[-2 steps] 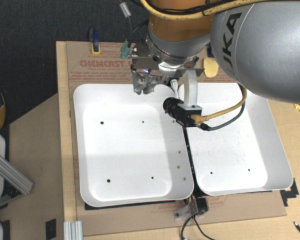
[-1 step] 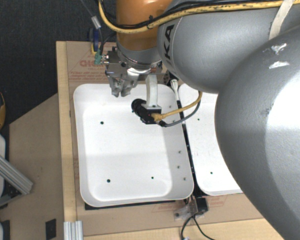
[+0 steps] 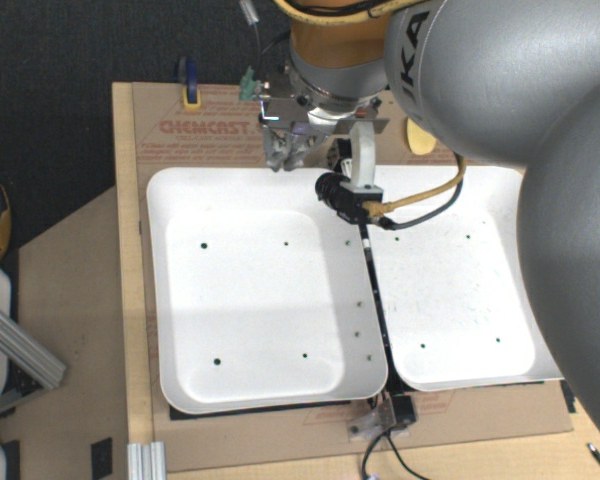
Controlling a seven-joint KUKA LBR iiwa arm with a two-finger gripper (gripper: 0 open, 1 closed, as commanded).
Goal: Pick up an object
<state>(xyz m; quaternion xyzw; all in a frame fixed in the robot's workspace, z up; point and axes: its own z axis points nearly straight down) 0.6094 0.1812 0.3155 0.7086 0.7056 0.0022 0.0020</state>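
My gripper (image 3: pixel 298 150) hangs low over the back rim of the left white bin (image 3: pixel 180 268), close to the seam between the two bins. The grey arm with its orange band comes in from the upper right and hides the back right corner of the right white bin (image 3: pixel 460 348). Just below the gripper, a black fitting (image 3: pixel 338 194) with a tan cable hangs over the seam. Both bin floors show plain white plastic with small dark dots.
The bins rest on a brown board (image 3: pixel 130 168). A blue clamp (image 3: pixel 189 80) and a green clamp (image 3: pixel 248 84) sit at its back edge. A yellow piece (image 3: pixel 420 138) shows beside the arm. A black connector (image 3: pixel 398 411) sits at the front edge and a metal rail (image 3: pixel 20 343) at the left.
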